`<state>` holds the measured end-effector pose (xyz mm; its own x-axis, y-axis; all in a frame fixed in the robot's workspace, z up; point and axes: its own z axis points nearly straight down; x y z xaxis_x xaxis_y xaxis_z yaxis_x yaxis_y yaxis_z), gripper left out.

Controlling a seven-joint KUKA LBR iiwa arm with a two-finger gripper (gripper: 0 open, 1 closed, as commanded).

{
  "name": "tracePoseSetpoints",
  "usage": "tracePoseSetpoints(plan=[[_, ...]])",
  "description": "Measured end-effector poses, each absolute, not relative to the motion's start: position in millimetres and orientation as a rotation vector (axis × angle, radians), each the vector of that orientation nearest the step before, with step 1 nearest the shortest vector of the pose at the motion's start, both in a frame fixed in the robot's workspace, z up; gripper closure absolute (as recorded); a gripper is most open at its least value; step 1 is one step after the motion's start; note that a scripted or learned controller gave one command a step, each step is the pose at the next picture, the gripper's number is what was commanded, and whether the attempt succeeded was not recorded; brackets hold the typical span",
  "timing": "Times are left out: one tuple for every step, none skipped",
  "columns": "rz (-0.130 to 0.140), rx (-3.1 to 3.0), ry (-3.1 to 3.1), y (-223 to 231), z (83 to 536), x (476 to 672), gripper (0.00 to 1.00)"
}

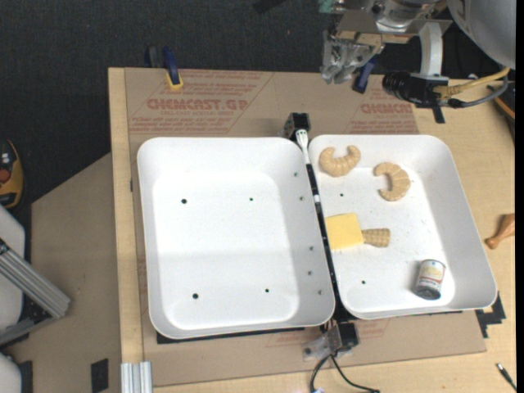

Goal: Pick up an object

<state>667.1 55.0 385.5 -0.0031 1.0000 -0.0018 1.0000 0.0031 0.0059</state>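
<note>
The gripper [348,65], its opening impossible to judge, is poised above the right bin [458,219]; 5 objects remain unpicked.

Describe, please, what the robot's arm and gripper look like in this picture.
The arm is a rounded, pale grey shell entering at the upper right. Its wrist ends in a metallic grey gripper with teal and tan parts above it. A white bracket, a black cylindrical fitting and a yellowish cable hang beside it.
</note>
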Motion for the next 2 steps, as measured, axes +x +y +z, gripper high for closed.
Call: tracePoseSetpoints(plan=[[-0.009, 2.217, 2.237, 141.4, 311.9, 664.7, 1.00], [-0.011, 2.218, 2.237, 221.5, 225.1, 656.0, 1.00]])
